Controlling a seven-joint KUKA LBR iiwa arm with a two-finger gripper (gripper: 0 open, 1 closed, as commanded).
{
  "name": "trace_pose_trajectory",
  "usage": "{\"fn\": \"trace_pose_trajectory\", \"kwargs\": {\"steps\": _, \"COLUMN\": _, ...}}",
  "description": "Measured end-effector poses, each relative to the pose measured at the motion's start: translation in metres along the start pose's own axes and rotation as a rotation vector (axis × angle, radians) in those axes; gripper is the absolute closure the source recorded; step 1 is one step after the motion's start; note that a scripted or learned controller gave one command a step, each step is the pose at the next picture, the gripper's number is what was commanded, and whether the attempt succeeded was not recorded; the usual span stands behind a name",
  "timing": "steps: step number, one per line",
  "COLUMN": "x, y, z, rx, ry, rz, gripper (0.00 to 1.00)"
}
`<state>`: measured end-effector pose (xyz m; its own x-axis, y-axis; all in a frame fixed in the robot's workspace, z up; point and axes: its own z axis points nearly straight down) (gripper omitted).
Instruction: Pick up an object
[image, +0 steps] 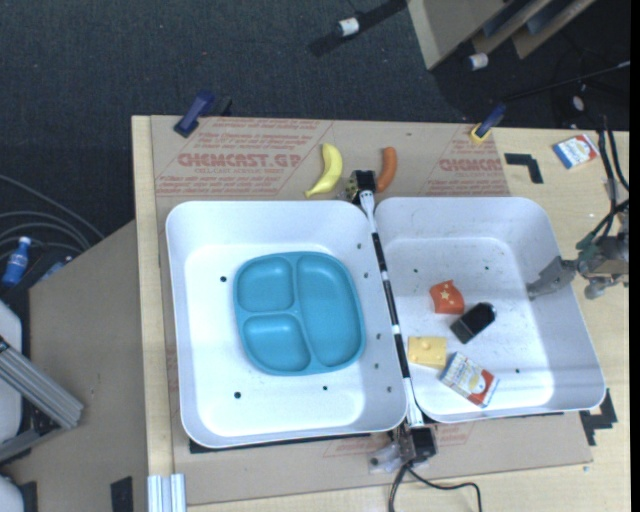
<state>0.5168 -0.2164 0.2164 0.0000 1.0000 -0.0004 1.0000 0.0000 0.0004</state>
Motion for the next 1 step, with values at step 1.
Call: {"fn": "trace_pose_trajectory", "kwargs": {"steps": 1, "x": 0.0269, "y": 0.0252, "z": 0.115, "rx": -0.008, "ry": 0.001, "rz": -0.002, "gripper": 0.0}}
